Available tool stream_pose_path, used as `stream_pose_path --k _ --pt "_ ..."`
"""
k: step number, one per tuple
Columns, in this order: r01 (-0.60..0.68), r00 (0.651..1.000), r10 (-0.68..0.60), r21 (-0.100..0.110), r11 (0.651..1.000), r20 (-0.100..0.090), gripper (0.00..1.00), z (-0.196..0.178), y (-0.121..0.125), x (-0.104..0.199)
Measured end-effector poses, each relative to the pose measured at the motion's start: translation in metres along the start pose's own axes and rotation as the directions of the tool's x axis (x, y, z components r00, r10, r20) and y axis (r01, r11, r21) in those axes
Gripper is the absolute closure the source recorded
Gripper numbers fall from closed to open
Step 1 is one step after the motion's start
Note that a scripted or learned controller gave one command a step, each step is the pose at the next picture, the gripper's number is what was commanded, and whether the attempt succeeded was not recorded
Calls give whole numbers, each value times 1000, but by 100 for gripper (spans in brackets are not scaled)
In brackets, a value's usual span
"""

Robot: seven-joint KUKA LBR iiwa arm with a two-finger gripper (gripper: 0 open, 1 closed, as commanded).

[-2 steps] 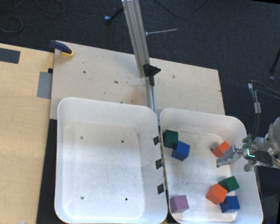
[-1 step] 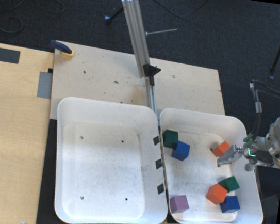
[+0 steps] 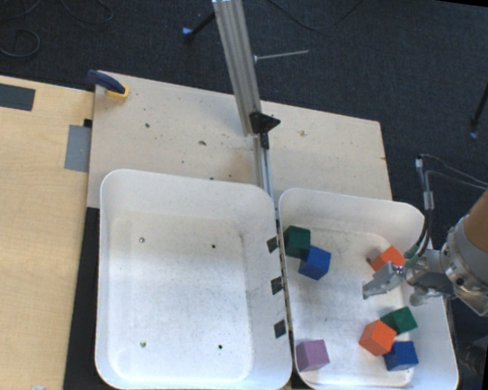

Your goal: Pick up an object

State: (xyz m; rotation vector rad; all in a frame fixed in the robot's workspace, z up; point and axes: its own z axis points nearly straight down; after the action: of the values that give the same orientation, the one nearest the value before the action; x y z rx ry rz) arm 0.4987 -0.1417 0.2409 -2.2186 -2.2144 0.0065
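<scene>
The arm comes in over the right bin's far right rim, mostly cut off by the frame edge. Its gripper hangs low inside that bin, fingers slightly parted and holding nothing. An orange block sits half hidden just behind it. Another orange block, green block and blue block cluster near the bin's front right corner.

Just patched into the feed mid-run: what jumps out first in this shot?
The coloured blocks in the right bin: a green block touching a blue block near the divider, a purple block at the near corner, and an orange block, green block and blue block clustered near right. The tool hangs over that bin, beside another orange block. The left bin sits alongside.
</scene>
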Motion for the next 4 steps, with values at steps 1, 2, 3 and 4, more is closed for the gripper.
stream_pose_path --k 1,2,3,4 --pt "1 1000 -1 2 1000 -1 0 64 -1 -4" --pt "0 1000 0 -2 1000 0 0 106 -2 -3" --pt "-7 1000 7 -3 1000 0 100 95 -2 -5" --pt "1 1000 -1 -10 1000 2 100 37 -10 -5"
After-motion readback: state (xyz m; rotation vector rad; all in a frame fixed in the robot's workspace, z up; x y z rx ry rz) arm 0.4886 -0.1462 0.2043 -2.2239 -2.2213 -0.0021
